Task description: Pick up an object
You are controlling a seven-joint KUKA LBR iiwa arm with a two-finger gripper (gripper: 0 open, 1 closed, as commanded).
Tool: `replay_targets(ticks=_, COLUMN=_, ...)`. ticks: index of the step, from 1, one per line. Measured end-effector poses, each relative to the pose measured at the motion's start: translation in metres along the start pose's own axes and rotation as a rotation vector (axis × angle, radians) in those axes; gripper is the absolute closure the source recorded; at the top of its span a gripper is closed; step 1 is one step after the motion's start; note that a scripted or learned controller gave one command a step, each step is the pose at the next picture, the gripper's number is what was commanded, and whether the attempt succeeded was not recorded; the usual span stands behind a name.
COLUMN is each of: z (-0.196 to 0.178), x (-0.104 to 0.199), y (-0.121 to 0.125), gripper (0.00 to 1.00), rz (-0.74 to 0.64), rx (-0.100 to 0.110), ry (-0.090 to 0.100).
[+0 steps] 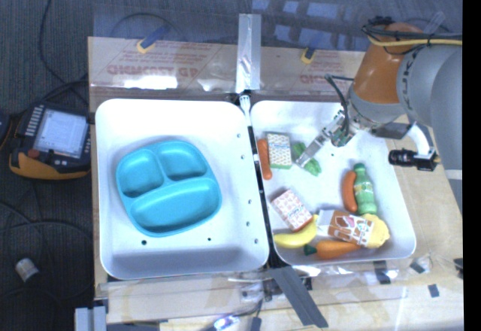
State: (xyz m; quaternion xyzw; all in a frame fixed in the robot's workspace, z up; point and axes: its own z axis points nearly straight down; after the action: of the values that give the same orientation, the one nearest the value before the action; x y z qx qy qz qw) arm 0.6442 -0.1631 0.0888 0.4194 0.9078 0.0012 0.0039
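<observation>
My gripper [310, 157] reaches down into the right bin [398, 171] from the upper right, its tip right at a small green item [312, 167] in the bin's upper middle. Another green piece [298, 149] lies just left of it, beside a checked box [279, 150] and an orange stick [263, 159] along the bin's left wall. Whether anything is gripped is too small to tell.
Lower in the right bin lie a red sausage [348, 189], a green bottle [364, 191], a pink checked box [290, 208], a banana [294, 236], a carrot [335, 249], a carton [351, 228] and a lemon [380, 232]. The left bin [113, 119] holds a blue divided plate [168, 186].
</observation>
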Motion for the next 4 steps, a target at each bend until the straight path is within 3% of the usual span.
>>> replay_targets(ticks=1, z=-0.012, x=-0.001, y=0.002, gripper=1.00, rz=-0.001, rx=-0.002, ry=-0.007)
replay_targets(ticks=2, z=-0.099, x=0.005, y=0.020, gripper=1.00, rz=0.375, rx=0.008, ry=0.002)
replay_targets(ticks=3, z=-0.102, x=0.060, y=0.084, gripper=1.00, rz=0.616, rx=0.011, ry=0.002)
replay_targets(ticks=4, z=-0.014, x=0.035, y=0.052, gripper=1.00, rz=0.456, rx=-0.002, ry=-0.001)
